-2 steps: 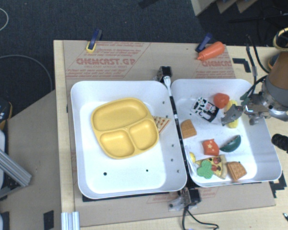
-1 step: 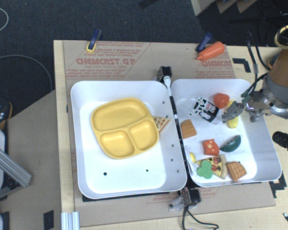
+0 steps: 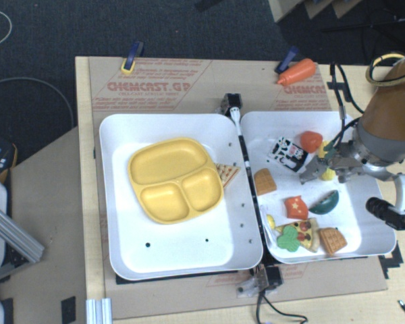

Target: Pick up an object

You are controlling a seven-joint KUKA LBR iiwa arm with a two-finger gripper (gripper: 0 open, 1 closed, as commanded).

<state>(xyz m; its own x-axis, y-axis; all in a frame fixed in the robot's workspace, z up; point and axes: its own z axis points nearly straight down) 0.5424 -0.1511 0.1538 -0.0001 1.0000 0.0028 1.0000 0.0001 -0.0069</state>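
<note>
Gripper [image 3: 322, 167] is hanging low over the right bin [image 3: 371, 241], arm reaching in from the right edge. Can't tell whether it's gripping anything. Red round toy [image 3: 310, 140] is sitting just up-left of it, black-and-white toy [image 3: 287, 152] further left, teal piece [image 3: 325, 202] just below, red wedge [image 3: 296, 207] down-left. Yellow divided plate [image 3: 174, 179] is lying well left, in the left bin [image 3: 121, 221].
</note>
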